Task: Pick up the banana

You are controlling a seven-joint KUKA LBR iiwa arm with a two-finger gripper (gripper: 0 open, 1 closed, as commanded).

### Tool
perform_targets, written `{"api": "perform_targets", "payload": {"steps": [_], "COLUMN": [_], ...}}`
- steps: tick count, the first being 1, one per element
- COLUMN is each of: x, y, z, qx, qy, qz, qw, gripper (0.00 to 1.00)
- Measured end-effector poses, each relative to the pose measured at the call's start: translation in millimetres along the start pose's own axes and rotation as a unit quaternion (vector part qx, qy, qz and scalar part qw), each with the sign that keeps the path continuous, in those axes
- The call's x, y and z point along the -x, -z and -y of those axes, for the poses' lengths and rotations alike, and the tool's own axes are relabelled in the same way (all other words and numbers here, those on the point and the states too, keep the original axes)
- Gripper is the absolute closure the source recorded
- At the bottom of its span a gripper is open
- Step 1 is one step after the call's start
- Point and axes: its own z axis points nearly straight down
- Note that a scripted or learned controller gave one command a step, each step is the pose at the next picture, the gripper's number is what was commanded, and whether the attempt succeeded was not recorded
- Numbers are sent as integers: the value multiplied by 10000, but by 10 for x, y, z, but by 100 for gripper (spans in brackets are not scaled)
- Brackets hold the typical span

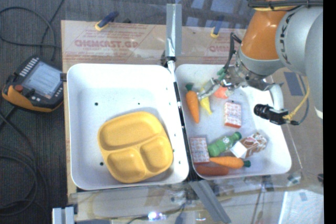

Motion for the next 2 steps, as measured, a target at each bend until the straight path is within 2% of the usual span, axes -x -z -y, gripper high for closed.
{"api": "perform_targets", "payload": {"steps": [1,2], "x": [267,273], "y": [-765,-671], "z": [-329,-328], "qx": [58,57], "qy": [54,48], "qz": [35,36], "qw": [10000,10000], "gripper": [0,100]}}
